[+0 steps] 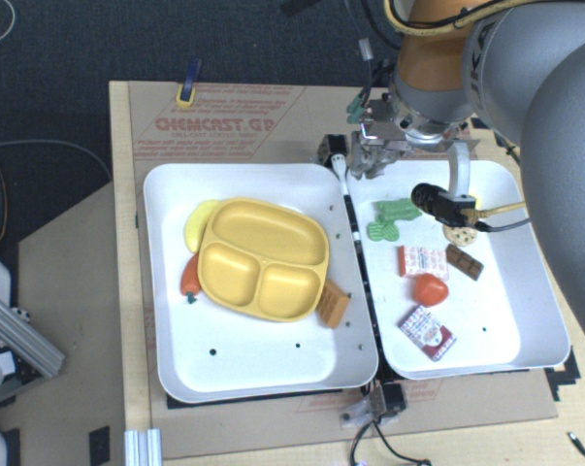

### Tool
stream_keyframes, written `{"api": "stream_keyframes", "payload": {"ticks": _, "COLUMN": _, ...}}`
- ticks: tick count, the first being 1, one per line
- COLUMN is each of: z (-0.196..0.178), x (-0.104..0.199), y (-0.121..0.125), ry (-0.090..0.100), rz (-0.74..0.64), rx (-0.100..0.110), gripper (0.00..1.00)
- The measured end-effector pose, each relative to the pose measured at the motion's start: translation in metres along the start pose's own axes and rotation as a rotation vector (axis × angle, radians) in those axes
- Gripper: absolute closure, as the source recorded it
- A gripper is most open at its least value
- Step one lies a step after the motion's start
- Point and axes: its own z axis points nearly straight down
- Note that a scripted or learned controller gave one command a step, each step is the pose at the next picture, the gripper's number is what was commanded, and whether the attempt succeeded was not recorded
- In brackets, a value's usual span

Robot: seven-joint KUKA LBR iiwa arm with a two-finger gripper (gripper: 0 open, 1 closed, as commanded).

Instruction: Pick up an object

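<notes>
You see the grey arm's jaws (370,158) poised over the rear left corner of the right-hand white bin (535,289), though you cannot tell how wide they stand or whether they grip anything. On the cardboard-covered surface (127,289) behind the bins, red lettering reads "CHEMCAST G P". In that right bin lie a green plastic toy (391,218), a red-and-white wrapped sweet packet (422,259), a round red tomato-like piece (430,289) and a dark red printed packet (427,331), its print too small to read, while the left-hand white bin (176,348) holds a yellow three-section plastic tray (263,258).
</notes>
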Motion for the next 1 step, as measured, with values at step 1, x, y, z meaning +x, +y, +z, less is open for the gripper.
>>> {"api": "stream_keyframes", "payload": {"ticks": 1, "z": 0.0133, "x": 0.0173, "y": 0.0223, "ry": -0.001, "rz": 0.002, "rx": 0.002, "gripper": 1.0}}
